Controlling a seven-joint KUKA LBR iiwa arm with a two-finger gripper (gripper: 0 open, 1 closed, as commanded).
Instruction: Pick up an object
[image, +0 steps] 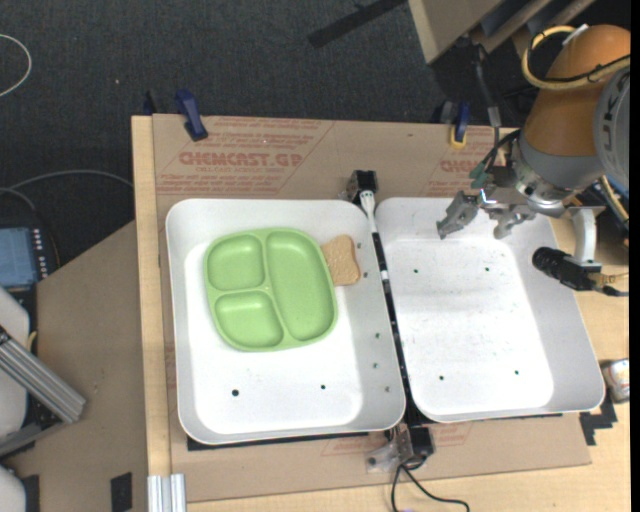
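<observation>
**While the end effector hangs bare over the right bin, the pick is not yet begun**

Though it sits low above the far edge of the right bin (500, 330), the end effector (482, 220) carries nothing: its two fingers are spread apart, one angled toward the left, one toward the right, with only white bin floor showing between them. Behind it the grey wrist rises to the orange band (570, 90) of the arm at the upper right of the view.

Across the seam, well apart from the fingers, the left bin (200, 400) holds what there is to take. A green divided plate (270, 290) with three compartments lies flat in its upper half, and a small tan piece like a slice of bread (343, 260) lies touching the plate's right rim, near the divider between the bins. Both bins rest on the cardboard-topped counter (270, 150).

By my reading, none of the task is done: nothing is gripped or lifted. Still ahead are the crossing to the left bin, the descent, the closing on an object and the lift
</observation>
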